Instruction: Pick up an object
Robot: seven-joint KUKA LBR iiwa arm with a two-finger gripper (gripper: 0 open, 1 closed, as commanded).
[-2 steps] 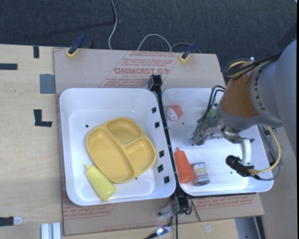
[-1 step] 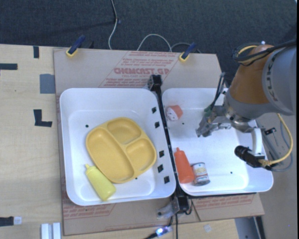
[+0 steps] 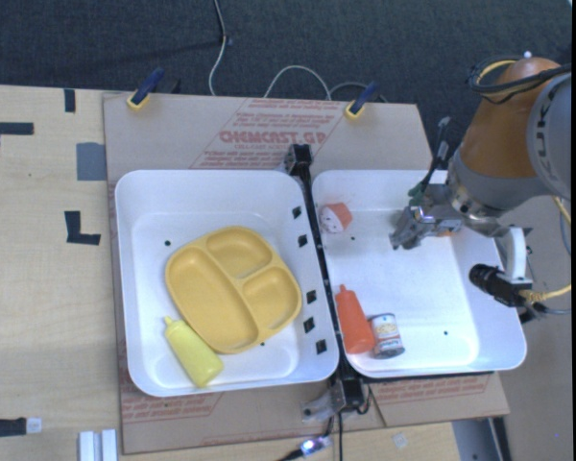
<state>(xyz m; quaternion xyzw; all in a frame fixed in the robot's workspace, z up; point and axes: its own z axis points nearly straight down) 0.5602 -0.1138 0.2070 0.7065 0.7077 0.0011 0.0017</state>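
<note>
Over the right bin (image 3: 480, 286) hovers the gripper (image 3: 408, 230), nothing seen between its fingers. Whether they're open or closed, can't tell.

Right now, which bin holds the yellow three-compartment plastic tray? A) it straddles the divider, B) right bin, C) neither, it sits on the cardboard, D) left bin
D: the yellow three-compartment plastic tray lies inside the left bin, beside the yellow squeeze bottle, clear of the divider.
</note>
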